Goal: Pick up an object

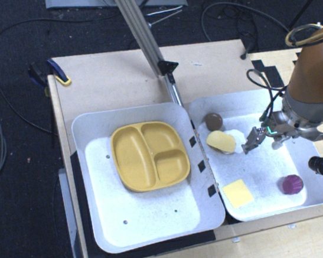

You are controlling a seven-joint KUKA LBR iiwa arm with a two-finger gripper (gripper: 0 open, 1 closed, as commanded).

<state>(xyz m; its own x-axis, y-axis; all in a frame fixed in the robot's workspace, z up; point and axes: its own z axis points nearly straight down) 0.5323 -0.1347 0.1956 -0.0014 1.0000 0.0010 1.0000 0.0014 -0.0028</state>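
Lying long axis left-right, the pale yellow lump (221, 141) sits beside the released pincer (251, 141).

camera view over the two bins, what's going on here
A grey KUKA arm with an orange band reaches in from the right over the right bin. Its gripper sits low beside a pale yellow rounded object, with nothing visibly between its fingers. Also in that bin lie a small brown ball, a flat yellow square and a purple object. The left bin holds a yellow divided plate. Nothing looks picked up yet.
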